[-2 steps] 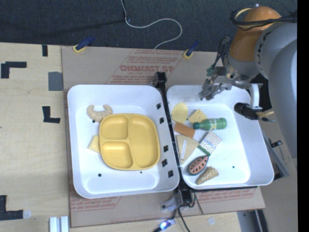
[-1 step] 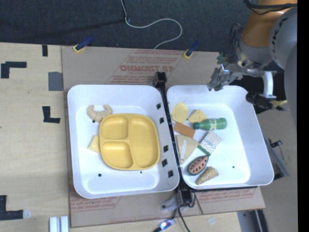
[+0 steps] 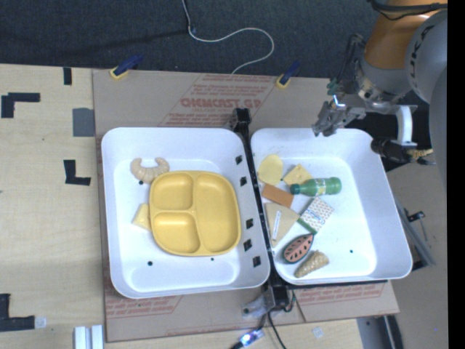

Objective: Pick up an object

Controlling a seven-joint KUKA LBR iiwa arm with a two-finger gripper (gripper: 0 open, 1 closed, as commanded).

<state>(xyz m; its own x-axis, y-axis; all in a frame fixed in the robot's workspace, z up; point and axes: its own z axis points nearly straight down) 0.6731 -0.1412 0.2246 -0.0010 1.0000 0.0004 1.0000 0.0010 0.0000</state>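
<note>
Currently gripper hovers over right bin's far rim, finger state unclear; green bottle lies among toy food.

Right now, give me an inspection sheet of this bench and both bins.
Surface: wooden bench with a cardboard sheet under two shallow white bins.
Job's things: right white bin holds a green plastic bottle, yellow wedge pieces, a checkered packet, a reddish oval toy and a tan cone.
Clutter: left white bin holds a yellow divided plate and a tan curved pastry toy.
Grippers: two-finger gripper above the right bin's far rim, holding nothing visible.
Cables: white cable on the dark backdrop.
Surroundings: black tape marks on the bench.
</note>
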